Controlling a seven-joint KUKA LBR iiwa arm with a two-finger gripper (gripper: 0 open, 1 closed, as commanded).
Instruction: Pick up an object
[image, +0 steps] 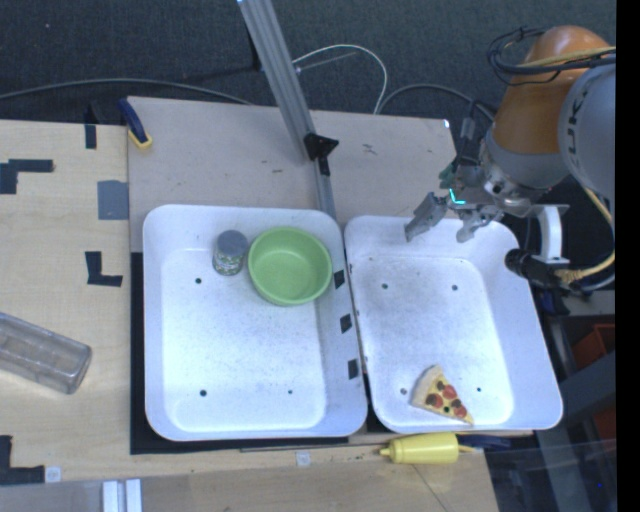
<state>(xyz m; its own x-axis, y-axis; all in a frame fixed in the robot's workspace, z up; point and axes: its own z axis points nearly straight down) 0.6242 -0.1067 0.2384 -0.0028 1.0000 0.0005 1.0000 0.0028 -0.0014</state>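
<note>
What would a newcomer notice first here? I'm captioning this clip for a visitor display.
The bright green bowl near the top of the left bin draws the eye first, with a small grey-lidded jar beside it. Next, the pizza slice toy in the right bin's lower corner, and the open pincer over that bin's upper edge.

Arm reaching in from right, tool (447, 227) fingers seemingly spread, nothing between
</note>
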